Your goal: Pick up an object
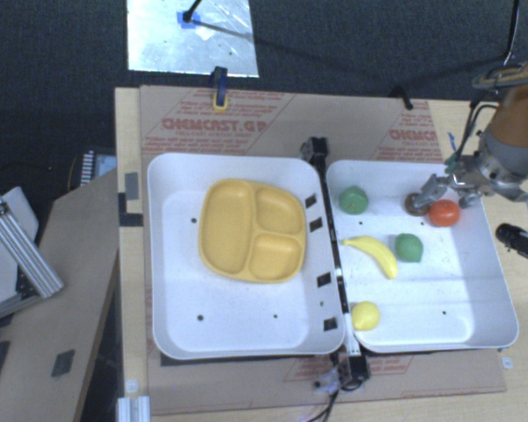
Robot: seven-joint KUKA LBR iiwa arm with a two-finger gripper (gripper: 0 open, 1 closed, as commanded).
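The right bin [484, 306] holds several toy foods. A red tomato-like piece [444, 213] lies near its back right, and my gripper [433, 198] hangs right over it, touching or nearly touching its upper left side. A green round piece [353, 200] sits at the back left and a second green piece [409, 247] lies in the middle. Beside that one is a yellow banana [372, 255], and a small yellow lemon [365, 315] rests at the front left. The arm [515, 134] comes in from the right.
The left bin [172, 323] holds a yellow divided plate [251, 229]. A black divider with clips [327, 236] runs between the bins. A black part [521, 240] sticks in over the right bin's right rim.
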